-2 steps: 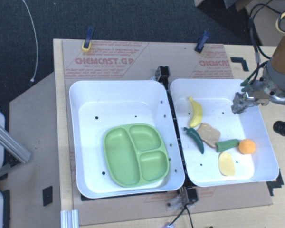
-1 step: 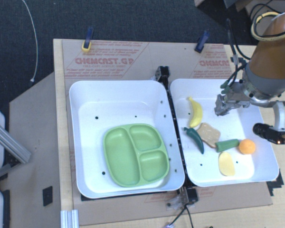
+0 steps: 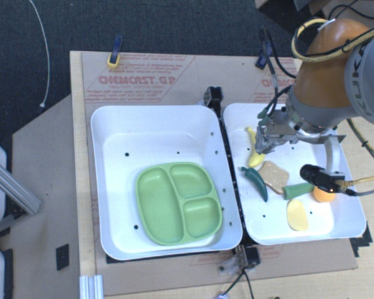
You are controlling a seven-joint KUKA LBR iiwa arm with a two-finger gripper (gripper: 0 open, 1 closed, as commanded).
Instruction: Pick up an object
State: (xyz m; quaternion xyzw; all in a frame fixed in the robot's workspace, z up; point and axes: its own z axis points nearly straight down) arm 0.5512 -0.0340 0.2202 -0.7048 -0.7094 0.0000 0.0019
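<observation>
Camera view: two white bins side by side. Left bin (image 3: 106, 129) holds a green divided tray (image 3: 177, 201), lying toward 6 o'clock of that bin. Right bin (image 3: 349, 226) holds the loose items: yellow banana-like piece (image 3: 254, 153) at 9 o'clock of the bin, dark green pepper-like piece (image 3: 257, 182) just below it, tan bread slice (image 3: 275, 174) touching the pepper's right side, orange piece (image 3: 324, 194) at 3 o'clock, pale yellow piece (image 3: 297, 215) at 5 o'clock. A small green piece (image 3: 295, 191) sits between bread and orange.

Gripper (image 3: 266, 141) is low over the right bin's 10 o'clock area, right beside the banana's top end. Cannot tell its state; arm body hides that part. Nothing visibly held.

Step, as judged: approach/descend on a pick, target likely the banana piece. Next move calls for centering over the banana, closing on it, then lifting straight up. Pepper and bread crowd it from 5 o'clock, so a sloppy close could nudge them.
</observation>
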